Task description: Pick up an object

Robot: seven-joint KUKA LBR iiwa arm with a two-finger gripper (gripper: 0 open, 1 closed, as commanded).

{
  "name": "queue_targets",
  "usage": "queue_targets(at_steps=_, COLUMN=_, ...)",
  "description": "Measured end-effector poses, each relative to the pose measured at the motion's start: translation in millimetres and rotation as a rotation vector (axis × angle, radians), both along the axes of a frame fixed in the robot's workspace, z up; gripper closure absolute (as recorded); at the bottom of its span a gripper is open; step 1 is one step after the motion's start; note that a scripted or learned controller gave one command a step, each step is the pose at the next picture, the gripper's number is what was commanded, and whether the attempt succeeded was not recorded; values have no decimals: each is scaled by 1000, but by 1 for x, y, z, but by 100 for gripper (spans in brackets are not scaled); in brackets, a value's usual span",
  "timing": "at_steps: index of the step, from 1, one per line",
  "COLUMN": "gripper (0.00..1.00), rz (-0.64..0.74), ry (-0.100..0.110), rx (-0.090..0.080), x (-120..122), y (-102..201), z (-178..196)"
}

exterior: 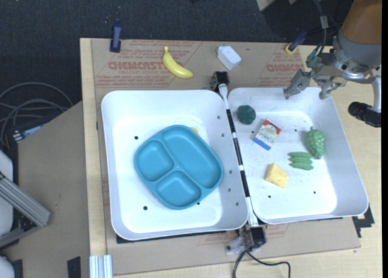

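The gripper (310,87) hung over the far rim of the right bin (345,143), its jaws spread apart with nothing between them. All the loose pieces in that bin lay nearer the camera than the jaws. The green grapes (314,142) sat almost straight toward the camera from the jaws, close to the bin's right wall, with their long axis running roughly from far to near. The small red, white and blue box (267,134) and the dark green ball (245,114) lay to the left of that line, the ball closest to the divider between the bins. The green pea pod (300,160) lay crosswise just beside the grapes, and the yellow cheese wedge (276,175) lay nearest the camera. By my judgement the grapes were the shortest reach, down and slightly forward.

The left bin (121,149) held a blue divided plate (177,166), which covered most of a small yellow thing at its far edge, too hidden to name. The upper arm was cut off at the frame's corner.
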State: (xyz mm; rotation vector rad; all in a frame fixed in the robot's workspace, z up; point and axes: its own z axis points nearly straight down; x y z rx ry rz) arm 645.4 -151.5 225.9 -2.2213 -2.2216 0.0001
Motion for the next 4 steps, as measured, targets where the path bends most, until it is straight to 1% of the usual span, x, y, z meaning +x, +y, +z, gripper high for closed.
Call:
queue_targets(at_steps=1, gripper=0, rz=1, ry=2, rx=1, x=-19, y=49, z=-100)
queue_targets(at_steps=2, gripper=0, rz=-1, ry=3, rx=1, x=-39, y=59, z=-142)
queue_targets(at_steps=3, gripper=100, rz=-1, ry=0, rx=0, x=-38, y=59, z=-131)
queue_targets(at_steps=4, gripper=100, rz=1, ry=-2, rx=1, x=-67, y=124, z=-1)
